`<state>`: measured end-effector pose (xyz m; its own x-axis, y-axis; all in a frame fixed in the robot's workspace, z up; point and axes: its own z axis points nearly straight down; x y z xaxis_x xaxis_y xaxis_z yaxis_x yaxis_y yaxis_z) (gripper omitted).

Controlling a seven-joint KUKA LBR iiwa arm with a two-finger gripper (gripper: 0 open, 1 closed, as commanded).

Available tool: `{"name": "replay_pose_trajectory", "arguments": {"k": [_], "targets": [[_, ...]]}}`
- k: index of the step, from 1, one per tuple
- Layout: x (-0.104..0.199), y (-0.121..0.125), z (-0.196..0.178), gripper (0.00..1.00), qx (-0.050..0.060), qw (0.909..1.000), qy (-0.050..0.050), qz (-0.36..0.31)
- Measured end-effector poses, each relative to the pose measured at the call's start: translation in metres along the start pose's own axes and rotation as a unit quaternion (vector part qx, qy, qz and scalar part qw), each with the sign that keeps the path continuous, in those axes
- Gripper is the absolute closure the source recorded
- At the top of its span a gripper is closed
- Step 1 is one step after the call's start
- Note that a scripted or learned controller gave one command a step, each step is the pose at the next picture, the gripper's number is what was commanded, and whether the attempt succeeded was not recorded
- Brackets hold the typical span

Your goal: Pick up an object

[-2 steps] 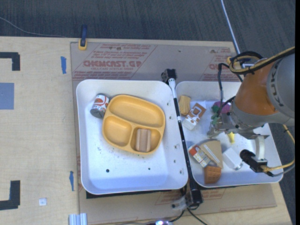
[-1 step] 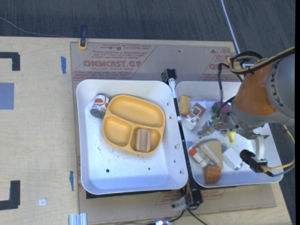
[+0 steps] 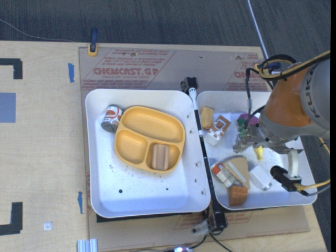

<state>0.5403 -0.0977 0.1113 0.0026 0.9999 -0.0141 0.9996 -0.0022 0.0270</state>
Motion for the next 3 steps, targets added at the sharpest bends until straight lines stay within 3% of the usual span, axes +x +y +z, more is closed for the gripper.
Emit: {"name": "replay_pose_trajectory", "arguments": {"k": [1, 2, 3], "targets": [[0.054, -0.019, -0.075, 1.00, 0.013, 0.9999, 0.007, -0.002], [0.008, -0.019, -0.074, 1.00, 0.013, 0.9999, 0.006, -0.001], [-0.008, 0.011, -0.074, 1.00, 0.012, 0.9999, 0.006, -0.001]]}}
